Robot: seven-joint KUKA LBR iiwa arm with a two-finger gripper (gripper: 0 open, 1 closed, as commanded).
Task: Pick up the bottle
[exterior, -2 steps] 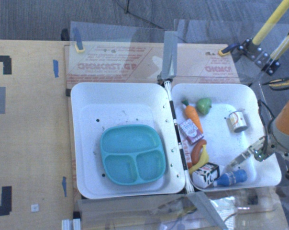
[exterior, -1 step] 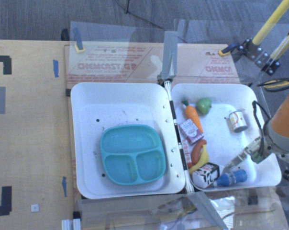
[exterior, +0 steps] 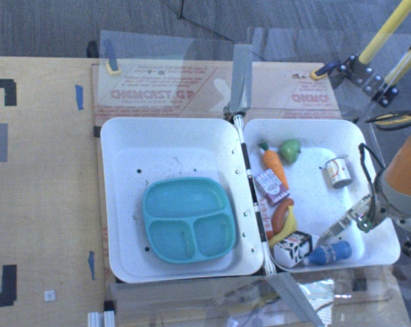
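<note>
From above, I see my arm reaching in from the right over the right bin (exterior: 389, 247), its hand (exterior: 336, 229) slanting down toward the blue bottle (exterior: 330, 253), which lies on its side at the bin's near edge beside a black-and-white cow toy (exterior: 292, 248). The fingertips sit just above the bottle; I cannot tell whether they are apart or together. I judge the pick not yet done: grasping and lifting remain

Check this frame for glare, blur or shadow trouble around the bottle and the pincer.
Camera view: lighting is even and soft; the clear panels behind the bins carry pale glare. The blue bottle is slightly soft but readable. The pincer is small and blurred, so its fingers are hard to judge. Shadows are faint.
</note>
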